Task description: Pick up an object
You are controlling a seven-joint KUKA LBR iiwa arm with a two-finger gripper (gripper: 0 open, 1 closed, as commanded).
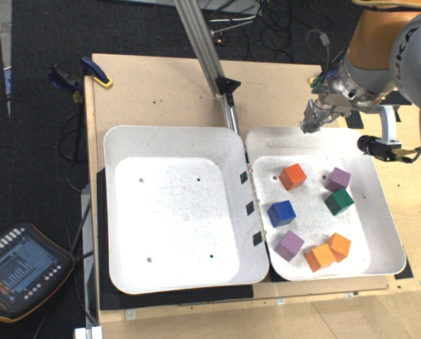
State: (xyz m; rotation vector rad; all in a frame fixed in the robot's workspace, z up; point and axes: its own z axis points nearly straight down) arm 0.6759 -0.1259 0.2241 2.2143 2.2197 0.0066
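Left bin (126, 147), white. Right bin (383, 210) with seven cubes: blue cube (281, 212), purple cube (289, 245), orange cube (292, 176), two more orange (touching), another purple, a green. Gripper (311, 122) above the far rim, nothing between its tips; spread impossible to tell.

A pale wooden bench (161, 90) stands on dark floor (34, 154) strewn with cables (267, 13), a teach pendant (20, 270) alongside.

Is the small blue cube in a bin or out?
In. The small blue cube sits on the floor of the right white bin, among other cubes.
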